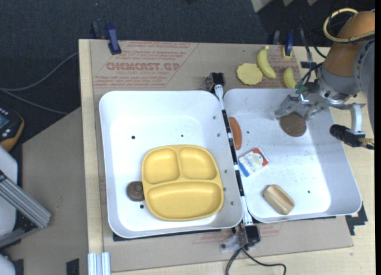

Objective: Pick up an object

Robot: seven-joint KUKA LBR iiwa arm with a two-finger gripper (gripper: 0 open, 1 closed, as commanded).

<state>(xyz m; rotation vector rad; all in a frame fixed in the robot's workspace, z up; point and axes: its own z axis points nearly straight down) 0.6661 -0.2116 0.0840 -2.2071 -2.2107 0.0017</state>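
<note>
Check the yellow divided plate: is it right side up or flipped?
Right side up. The yellow divided plate lies flat in the left bin, its three hollow sections facing the camera.

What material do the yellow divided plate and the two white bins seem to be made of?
The yellow divided plate looks like moulded plastic with a matte finish: uniform colour, rounded corners, three smoothly pressed compartments. The left white bin and right white bin look like thin plastic with a slight sheen: soft highlights and rounded, formed edges. The picture alone cannot confirm either.
</note>
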